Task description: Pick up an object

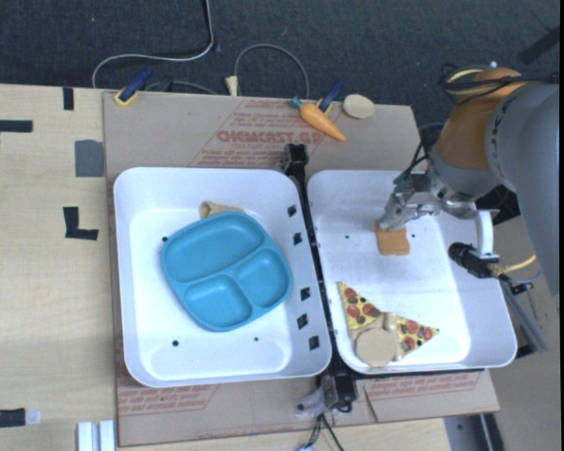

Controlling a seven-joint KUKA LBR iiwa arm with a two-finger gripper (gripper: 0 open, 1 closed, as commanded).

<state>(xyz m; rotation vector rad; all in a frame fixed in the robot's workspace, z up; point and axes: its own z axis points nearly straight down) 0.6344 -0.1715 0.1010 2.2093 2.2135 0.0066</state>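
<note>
My gripper hangs low over the right bin, its tip right at the upper edge of a small tan square piece lying on the bin floor. A toy pizza slice with a beige round disc on it lies near the front of the same bin. In the left bin sits a blue divided plate, with a tan piece peeking out behind it.
A toy carrot and a beige round item lie on the cardboard behind the bins. The black divider runs between the bins. Cables loop across the dark floor at the back.
</note>
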